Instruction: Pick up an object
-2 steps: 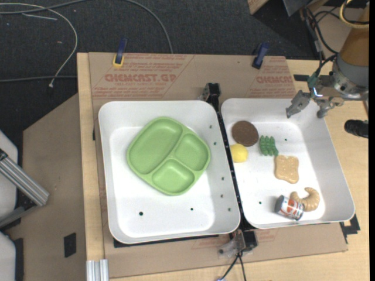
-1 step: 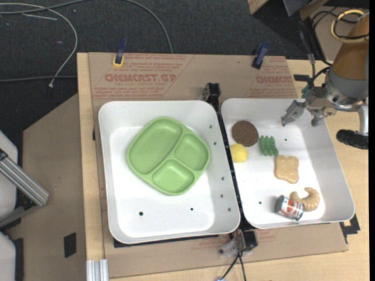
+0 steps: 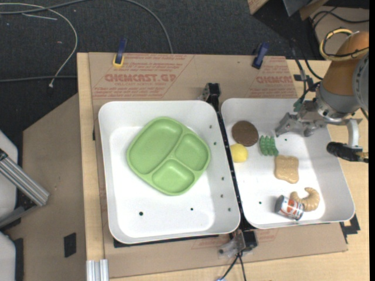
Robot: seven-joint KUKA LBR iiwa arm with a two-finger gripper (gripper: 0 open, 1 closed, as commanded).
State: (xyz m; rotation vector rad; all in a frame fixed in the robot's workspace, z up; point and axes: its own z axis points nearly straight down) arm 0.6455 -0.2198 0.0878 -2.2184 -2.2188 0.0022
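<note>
The gripper (image 3: 297, 123) hangs over the far part of the right white bin (image 3: 334, 163). Left of it lie a round brown patty (image 3: 245, 133), a yellow lump (image 3: 238, 153) and a green ridged piece (image 3: 269, 145). Nearer than it sit a tan slice (image 3: 286, 168), a curved pastry (image 3: 310, 198) and a tipped can (image 3: 289, 207). Far left, a green divided plate (image 3: 168, 155) rests in the left white bin (image 3: 117, 215).

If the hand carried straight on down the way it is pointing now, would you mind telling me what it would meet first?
Most likely the bare floor of the right bin. The hand hangs over the bin's upper part and points roughly downward. The green ridged piece and brown round disc lie off to its side, though depth is hard to judge from this slant.
</note>
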